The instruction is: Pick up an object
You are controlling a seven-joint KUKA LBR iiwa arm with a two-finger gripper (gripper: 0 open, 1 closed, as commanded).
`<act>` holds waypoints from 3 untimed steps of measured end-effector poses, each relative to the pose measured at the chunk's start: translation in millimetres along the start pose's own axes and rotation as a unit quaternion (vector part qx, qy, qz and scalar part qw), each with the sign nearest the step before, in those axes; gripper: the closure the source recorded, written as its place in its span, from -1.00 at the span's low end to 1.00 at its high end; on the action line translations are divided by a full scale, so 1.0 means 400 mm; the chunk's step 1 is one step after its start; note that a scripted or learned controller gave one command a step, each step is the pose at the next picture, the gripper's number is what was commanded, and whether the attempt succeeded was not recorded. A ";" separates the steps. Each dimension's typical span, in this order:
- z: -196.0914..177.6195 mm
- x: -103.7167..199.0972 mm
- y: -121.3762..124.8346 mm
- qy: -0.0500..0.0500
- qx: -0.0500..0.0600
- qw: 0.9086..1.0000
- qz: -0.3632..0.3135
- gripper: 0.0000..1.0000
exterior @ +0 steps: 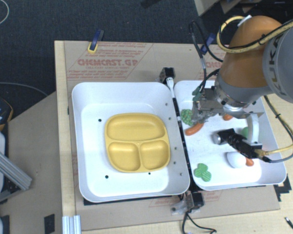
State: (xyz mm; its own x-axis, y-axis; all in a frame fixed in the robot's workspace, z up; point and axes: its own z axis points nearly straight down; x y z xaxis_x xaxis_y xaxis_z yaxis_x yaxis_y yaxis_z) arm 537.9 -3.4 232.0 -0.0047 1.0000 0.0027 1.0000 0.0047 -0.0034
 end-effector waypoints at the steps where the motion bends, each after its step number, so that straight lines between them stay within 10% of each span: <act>1: 0.023 -0.008 0.039 -0.002 -0.002 1.000 0.002 1.00; 3: -0.003 0.009 0.032 -0.001 -0.004 1.000 0.001 1.00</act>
